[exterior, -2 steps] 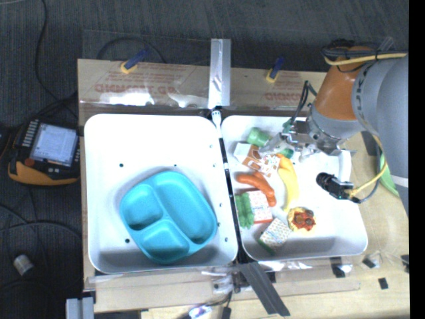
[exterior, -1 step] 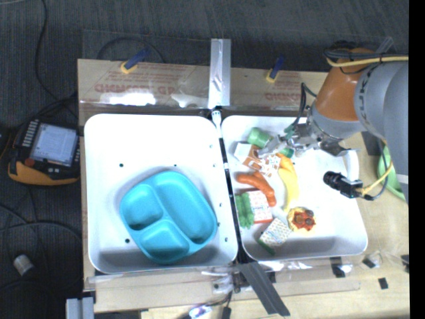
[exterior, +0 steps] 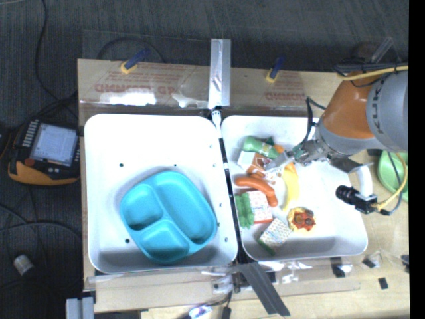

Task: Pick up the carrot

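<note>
The carrot (exterior: 261, 145) looks like the small orange piece with a green leafy end, lying at the back of the right bin (exterior: 335, 244) among other toy foods. My gripper (exterior: 292, 155) reaches in from the right, low over the bin and just right of the carrot's orange end, above the top of a yellow banana (exterior: 291, 186). The grey wrist and orange band (exterior: 345, 115) hide part of the fingers. Whether anything is between them is unclear.
An orange-red sausage (exterior: 257, 181), a green and white packet (exterior: 255, 209), a white wedge (exterior: 275, 232) and a red and yellow piece (exterior: 302, 219) crowd the right bin's left half. A blue divided plate (exterior: 169, 214) lies in the left bin (exterior: 106, 138).
</note>
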Robot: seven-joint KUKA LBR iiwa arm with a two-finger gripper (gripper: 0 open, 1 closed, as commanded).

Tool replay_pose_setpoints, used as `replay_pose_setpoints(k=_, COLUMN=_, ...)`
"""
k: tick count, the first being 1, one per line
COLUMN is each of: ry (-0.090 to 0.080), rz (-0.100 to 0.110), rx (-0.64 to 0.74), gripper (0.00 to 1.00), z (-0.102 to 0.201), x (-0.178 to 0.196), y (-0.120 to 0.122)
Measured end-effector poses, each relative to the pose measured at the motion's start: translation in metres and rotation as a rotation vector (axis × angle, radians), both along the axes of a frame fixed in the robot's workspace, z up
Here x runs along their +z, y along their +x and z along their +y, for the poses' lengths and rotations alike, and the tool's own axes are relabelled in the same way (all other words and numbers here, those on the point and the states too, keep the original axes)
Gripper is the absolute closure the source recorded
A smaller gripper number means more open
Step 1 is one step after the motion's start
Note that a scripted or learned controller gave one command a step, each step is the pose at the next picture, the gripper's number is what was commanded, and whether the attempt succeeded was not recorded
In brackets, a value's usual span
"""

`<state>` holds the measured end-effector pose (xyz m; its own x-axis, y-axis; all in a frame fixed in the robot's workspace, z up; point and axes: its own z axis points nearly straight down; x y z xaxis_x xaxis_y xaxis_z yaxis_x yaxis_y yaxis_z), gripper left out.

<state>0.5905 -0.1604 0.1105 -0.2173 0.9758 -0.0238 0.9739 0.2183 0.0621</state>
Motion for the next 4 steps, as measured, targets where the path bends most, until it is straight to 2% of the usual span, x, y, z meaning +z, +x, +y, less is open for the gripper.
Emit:
replay_pose_setpoints(k=1, ry=0.006, rz=-0.006, rx=0.003, gripper=1.0, z=0.002, x=0.016, y=0.004)
replay_pose_setpoints(k=2, ry=0.007, rz=-0.003, rx=0.002, gripper=0.0, z=0.002, x=0.014, y=0.004)
replay_pose_setpoints(k=3, ry=-0.008, rz=0.023, rx=0.225, gripper=0.0, z=0.007, x=0.004, y=0.03)
replay_pose_setpoints(k=4, ry=-0.003, rz=0.021, rx=0.227, gripper=1.0, z=0.01, x=0.012, y=0.033)
